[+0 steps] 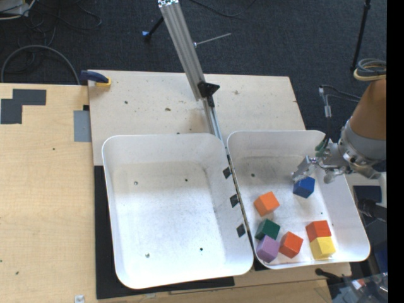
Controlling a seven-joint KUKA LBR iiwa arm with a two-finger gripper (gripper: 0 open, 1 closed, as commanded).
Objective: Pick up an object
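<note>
Here the blue cube is seen in the right bin, near its far right part, just under the hand. The hand is placed directly above the cube and seems to touch its top, but a grip between the fingers cannot be confirmed; how far the hand is open cannot be told, because the metal parts are small and blurred. The arm is cut off by the right edge. Seven cubes are counted in the right bin: one blue, three orange, one green, one purple, one yellow. The left bin stands beside it on the bench.
</note>
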